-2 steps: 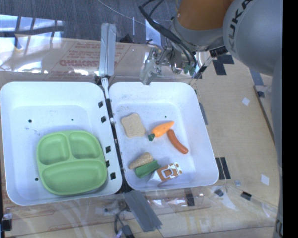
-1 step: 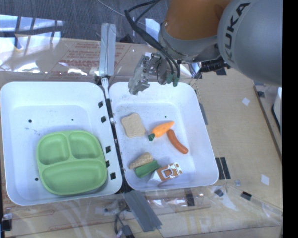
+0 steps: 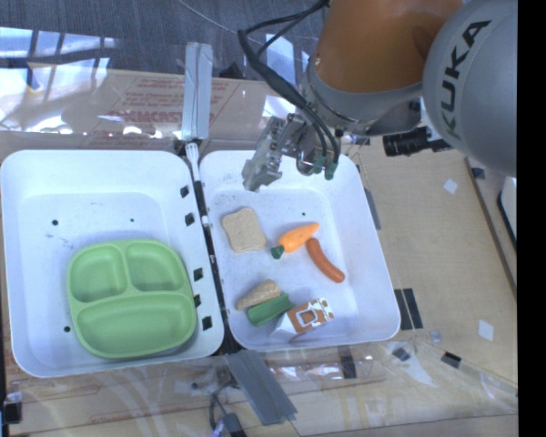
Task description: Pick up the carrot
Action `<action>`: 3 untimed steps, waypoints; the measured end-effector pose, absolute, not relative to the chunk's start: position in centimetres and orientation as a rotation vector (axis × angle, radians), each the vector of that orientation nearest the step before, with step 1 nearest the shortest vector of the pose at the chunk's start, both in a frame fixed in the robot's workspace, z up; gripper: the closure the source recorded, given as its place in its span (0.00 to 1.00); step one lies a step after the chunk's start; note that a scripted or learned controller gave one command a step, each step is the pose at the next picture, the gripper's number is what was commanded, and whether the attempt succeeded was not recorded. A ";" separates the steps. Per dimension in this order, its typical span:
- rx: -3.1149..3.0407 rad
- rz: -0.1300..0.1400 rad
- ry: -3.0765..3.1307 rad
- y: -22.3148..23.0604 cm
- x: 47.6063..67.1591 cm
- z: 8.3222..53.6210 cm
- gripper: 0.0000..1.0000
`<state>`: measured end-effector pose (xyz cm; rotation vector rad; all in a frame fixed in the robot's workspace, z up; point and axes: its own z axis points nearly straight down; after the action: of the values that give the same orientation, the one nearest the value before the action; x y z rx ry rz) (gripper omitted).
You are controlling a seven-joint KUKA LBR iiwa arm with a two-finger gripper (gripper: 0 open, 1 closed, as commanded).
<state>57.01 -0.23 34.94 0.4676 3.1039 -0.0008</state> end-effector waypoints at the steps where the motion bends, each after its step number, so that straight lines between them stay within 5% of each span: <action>1: 0.629 -0.001 3.076 -0.7 51.3 35.7 1.00; 2: 0.045 0.000 3.147 0.3 47.8 18.9 1.00; 3: 0.077 0.002 3.140 7.0 48.8 20.5 1.00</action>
<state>48.84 7.03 20.47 0.0770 3.1400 0.0019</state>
